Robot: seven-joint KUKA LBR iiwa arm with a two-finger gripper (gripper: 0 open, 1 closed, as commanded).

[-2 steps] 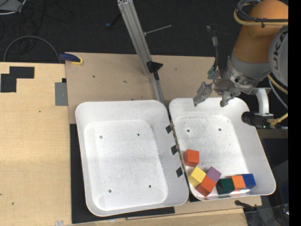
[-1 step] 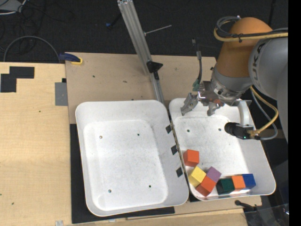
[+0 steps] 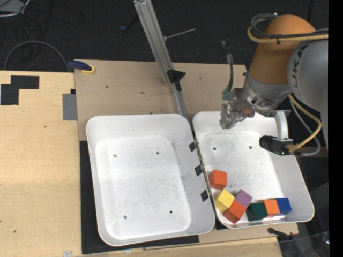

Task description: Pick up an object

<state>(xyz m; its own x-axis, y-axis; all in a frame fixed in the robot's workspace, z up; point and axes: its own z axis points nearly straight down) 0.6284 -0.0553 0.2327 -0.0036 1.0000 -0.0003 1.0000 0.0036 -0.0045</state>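
Note:
Several small coloured blocks lie at the near end of the right bin (image 3: 300,182): an orange block (image 3: 218,179), a yellow block (image 3: 225,199), a purple block (image 3: 243,197), a red-orange block (image 3: 234,211), a dark green block (image 3: 256,211), another orange block (image 3: 272,206) and a blue block (image 3: 283,205). My gripper (image 3: 229,120) hangs over the far left corner of the right bin, well away from the blocks. I see no block between its fingers.
The left bin (image 3: 102,138) lies beside the right one, with black clips along the shared edge. A slanted aluminium rail (image 3: 158,44) stands behind the bins. Wooden bench surface extends to the left.

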